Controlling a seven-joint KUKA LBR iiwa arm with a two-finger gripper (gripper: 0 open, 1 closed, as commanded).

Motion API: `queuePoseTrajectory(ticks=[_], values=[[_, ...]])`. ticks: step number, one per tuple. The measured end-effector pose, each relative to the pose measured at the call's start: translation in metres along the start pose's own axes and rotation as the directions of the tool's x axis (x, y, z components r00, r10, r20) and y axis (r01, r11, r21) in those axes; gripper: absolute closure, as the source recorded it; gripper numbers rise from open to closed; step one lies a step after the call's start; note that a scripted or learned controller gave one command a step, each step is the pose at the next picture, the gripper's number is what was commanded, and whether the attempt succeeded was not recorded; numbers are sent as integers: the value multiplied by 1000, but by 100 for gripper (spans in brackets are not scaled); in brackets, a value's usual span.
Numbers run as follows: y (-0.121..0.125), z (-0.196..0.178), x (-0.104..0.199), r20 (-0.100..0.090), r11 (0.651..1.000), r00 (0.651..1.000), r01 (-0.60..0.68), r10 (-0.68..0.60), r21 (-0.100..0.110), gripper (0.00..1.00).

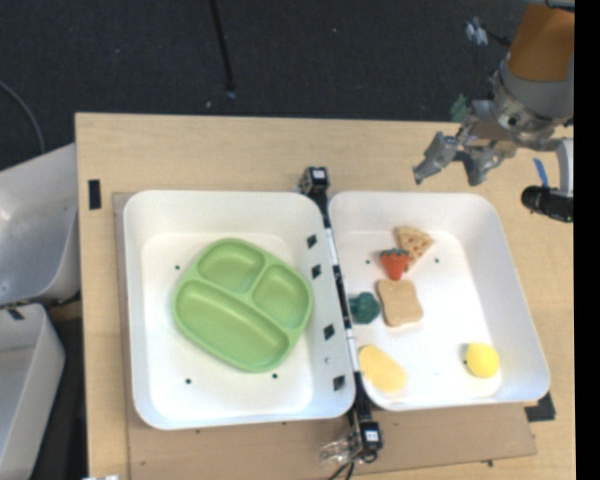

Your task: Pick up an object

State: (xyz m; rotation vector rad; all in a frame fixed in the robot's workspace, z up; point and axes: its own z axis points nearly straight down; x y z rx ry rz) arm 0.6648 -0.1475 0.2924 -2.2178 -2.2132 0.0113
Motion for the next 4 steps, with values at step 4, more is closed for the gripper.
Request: queuePoseTrajectory(ticks=[4], values=[[9,141,-1,3,1000,1000,4,-4,-10,0]])
